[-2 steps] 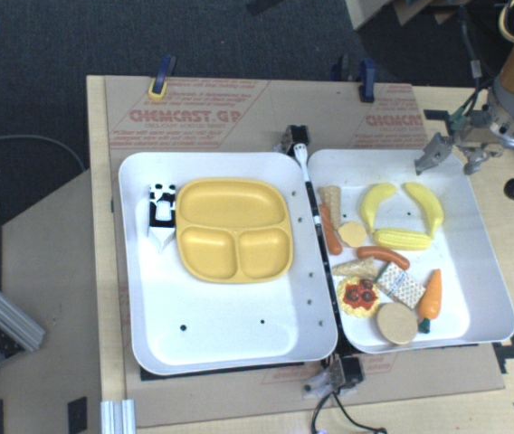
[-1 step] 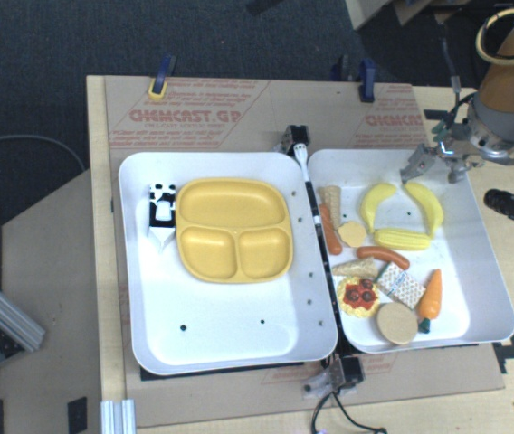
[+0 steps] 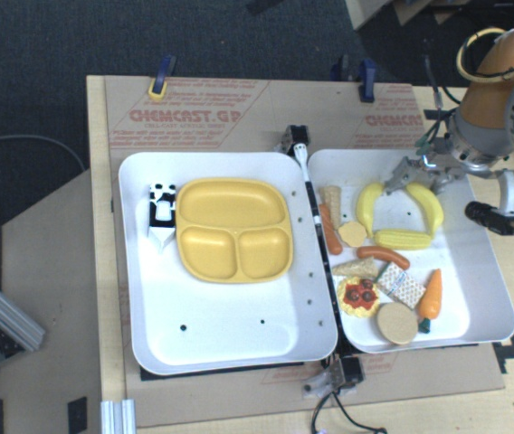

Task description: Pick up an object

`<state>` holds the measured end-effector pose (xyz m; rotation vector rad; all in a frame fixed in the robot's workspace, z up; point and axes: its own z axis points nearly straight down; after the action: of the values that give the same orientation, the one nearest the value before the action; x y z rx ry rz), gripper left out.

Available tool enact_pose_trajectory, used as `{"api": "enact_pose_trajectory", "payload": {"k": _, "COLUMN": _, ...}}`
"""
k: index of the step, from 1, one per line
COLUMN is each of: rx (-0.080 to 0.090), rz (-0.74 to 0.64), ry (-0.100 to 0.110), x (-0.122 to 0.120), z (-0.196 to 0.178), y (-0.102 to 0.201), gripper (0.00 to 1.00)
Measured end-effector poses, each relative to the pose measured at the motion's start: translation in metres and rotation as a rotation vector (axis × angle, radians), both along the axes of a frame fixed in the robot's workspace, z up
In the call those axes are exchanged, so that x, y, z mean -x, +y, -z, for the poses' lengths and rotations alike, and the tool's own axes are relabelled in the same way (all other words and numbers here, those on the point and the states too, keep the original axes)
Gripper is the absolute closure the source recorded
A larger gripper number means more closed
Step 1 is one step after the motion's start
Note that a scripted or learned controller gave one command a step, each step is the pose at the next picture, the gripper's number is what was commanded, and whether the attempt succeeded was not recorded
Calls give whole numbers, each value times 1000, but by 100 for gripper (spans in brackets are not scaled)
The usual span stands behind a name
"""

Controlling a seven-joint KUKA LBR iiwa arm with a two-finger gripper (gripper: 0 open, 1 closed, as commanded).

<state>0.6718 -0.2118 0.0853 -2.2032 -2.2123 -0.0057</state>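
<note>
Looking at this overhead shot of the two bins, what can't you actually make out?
- Gripper: fingers too small and cluttered by cables to read.
- Arm: cut off by the right edge.
- Black-and-white item beside the yellow tray: too small to identify.
- Flat toy foods around the pizza slice: overlapping, partly hidden.

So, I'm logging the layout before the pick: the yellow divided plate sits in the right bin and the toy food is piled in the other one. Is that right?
Not quite. The camera view shows the yellow divided plate in the left bin, not the right one. The toy food, such as the carrot, lies in the other bin.
</note>
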Motion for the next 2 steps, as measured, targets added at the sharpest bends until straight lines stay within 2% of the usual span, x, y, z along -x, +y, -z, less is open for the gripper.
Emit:
{"api": "enact_pose_trajectory", "payload": {"k": 1, "rx": 14, "rz": -2, "ry": -13, "x": -1, "z": -12, "y": -3, "gripper": 100}}
{"api": "enact_pose_trajectory", "payload": {"k": 2, "rx": 19, "rz": 2, "ry": -20, "x": -8, "z": -69, "y": 6, "gripper": 100}}
